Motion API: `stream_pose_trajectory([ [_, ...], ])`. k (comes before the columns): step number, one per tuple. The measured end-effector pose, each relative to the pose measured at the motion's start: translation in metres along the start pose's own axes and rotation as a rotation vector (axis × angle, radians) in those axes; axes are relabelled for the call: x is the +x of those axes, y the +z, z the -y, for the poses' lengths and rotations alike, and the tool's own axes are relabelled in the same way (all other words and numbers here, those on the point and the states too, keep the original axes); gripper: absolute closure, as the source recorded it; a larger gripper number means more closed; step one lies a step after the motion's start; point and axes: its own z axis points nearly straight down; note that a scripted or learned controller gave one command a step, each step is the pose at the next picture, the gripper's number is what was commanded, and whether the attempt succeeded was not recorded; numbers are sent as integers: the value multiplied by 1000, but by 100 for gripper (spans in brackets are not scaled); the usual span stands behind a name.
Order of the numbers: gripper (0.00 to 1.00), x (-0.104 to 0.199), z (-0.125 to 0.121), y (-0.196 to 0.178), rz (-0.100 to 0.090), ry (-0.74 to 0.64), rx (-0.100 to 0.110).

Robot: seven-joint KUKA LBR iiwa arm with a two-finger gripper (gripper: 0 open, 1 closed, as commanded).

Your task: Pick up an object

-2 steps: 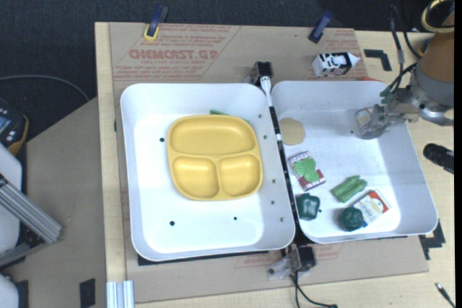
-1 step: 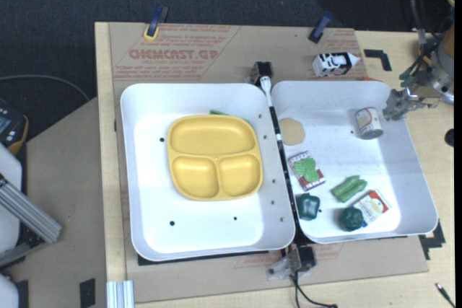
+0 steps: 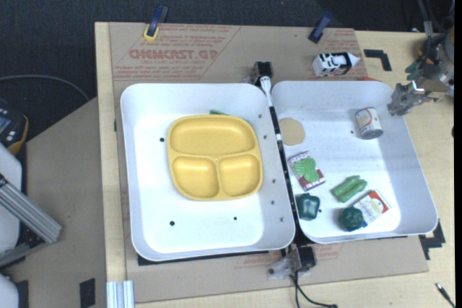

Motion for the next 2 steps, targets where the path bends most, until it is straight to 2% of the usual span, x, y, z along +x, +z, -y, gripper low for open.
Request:
stream_pose_trajectory([
  [1,100,55,22,-8,-6,-5,9],
  [2,100,107,43,4,-6,-4,11],
])
